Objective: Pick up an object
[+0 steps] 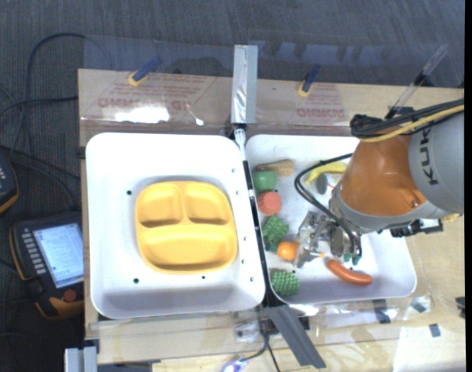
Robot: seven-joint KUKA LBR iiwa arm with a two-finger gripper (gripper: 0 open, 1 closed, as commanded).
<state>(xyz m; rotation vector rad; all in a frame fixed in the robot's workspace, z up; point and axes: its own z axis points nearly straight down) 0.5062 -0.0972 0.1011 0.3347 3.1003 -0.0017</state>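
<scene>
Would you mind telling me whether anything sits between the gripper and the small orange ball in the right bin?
Nothing visible does. The gripper hangs right beside the orange ball, with only bare bin floor around them; the green bumpy pieces lie above and below.

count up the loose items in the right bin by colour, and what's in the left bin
Right bin:
Green: 3 (one smooth, two bumpy)
Red-orange: 2 (a round one, a long chili-like one)
Orange: 1
Tan: 1
Yellow: 1, partly hidden by the arm

Left bin:
Yellow divided tray: 1

Total: 9
</scene>
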